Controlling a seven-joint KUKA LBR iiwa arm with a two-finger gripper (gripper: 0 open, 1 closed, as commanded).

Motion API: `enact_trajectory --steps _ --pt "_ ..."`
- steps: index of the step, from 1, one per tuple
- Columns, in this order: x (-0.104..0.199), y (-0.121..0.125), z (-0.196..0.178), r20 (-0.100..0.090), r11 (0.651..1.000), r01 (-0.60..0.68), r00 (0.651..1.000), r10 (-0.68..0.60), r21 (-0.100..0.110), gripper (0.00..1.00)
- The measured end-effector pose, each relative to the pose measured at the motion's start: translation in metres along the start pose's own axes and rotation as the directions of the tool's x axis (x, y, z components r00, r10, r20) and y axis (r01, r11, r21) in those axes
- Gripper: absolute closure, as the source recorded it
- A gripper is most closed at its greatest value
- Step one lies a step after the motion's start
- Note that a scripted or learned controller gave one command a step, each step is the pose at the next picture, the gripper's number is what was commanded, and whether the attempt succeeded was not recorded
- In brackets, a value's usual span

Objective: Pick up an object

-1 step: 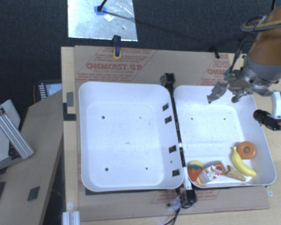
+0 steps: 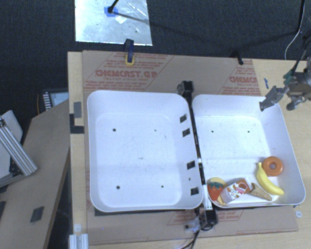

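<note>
Several small objects lie along the near edge of the right bin: an orange ring-shaped doughnut, a yellow banana, a white and red packet, a brown cone-like piece and an orange-red fruit. My gripper hangs over the far right corner of that bin, well away from the objects. Its two grey fingers are spread apart, with nothing between them.
The left bin lies beside the right one, with a black clipped divider between them. Both bins rest on a cardboard sheet. A metal plate lies at the back, and an aluminium frame stands at far left.
</note>
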State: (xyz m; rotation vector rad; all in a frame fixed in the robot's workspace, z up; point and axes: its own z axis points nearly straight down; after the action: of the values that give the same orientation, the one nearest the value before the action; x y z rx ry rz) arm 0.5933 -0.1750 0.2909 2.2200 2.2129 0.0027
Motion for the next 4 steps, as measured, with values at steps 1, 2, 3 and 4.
enact_trajectory --steps 1,2,3,4 --pt "-0.035 -0.036 -0.030 0.000 1.000 0.000 1.000 0.000 0.002 0.00" --pt "-0.033 -0.068 -0.080 -0.001 1.000 0.003 1.000 -0.003 0.000 0.00" --pt "0.028 -0.104 -0.155 -0.003 1.000 0.013 1.000 -0.013 -0.005 0.00" --pt "0.086 -0.105 -0.213 -0.004 1.000 0.014 1.000 -0.014 -0.003 0.00"
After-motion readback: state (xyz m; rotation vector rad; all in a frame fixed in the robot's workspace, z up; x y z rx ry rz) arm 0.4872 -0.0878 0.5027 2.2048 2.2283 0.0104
